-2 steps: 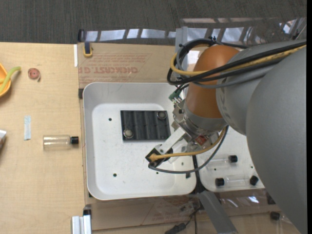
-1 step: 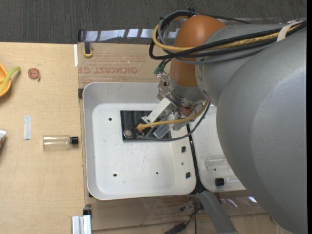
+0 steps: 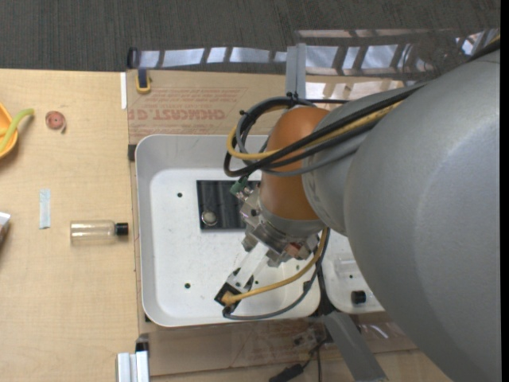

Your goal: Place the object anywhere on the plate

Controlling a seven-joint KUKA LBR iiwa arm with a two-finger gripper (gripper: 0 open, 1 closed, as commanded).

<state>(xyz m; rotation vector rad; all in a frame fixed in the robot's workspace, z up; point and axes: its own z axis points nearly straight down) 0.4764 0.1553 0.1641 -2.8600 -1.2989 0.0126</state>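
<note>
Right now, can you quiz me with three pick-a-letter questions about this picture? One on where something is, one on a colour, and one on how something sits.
1. Where is the black square?
A) on a shelf
B) in the white bin
C) on the arm

2. What colour is the bottle cap?
A) black
B) red
C) green

3. How is the bottle?
A) standing up
B) lying on its side
C) hanging in the air

Answers: 1 B, it lies on the bin's floor. 2 A, the bottle's right end is black. 3 B, it lies flat on the wood.
</note>
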